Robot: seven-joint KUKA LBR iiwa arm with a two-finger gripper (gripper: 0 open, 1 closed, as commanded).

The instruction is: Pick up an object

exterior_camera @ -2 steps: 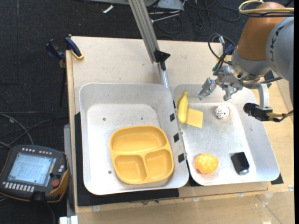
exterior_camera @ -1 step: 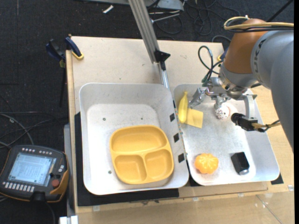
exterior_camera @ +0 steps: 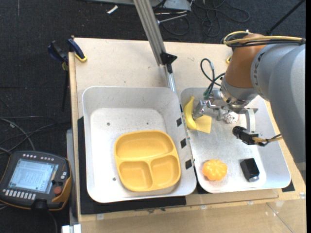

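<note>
**Arm working over the yellow piece in the right bin**

The gripper [exterior_camera: 200, 111] is hanging low at the left side of the right bin [exterior_camera: 272, 178], right against a yellow object [exterior_camera: 201, 124] by the bin's wall. I cannot tell how it is set. An orange pumpkin-like toy [exterior_camera: 214, 170] and a black block [exterior_camera: 250, 169] are lying nearer the front. A yellow divided tray [exterior_camera: 146, 159] is sitting in the left bin [exterior_camera: 97, 110].
</note>
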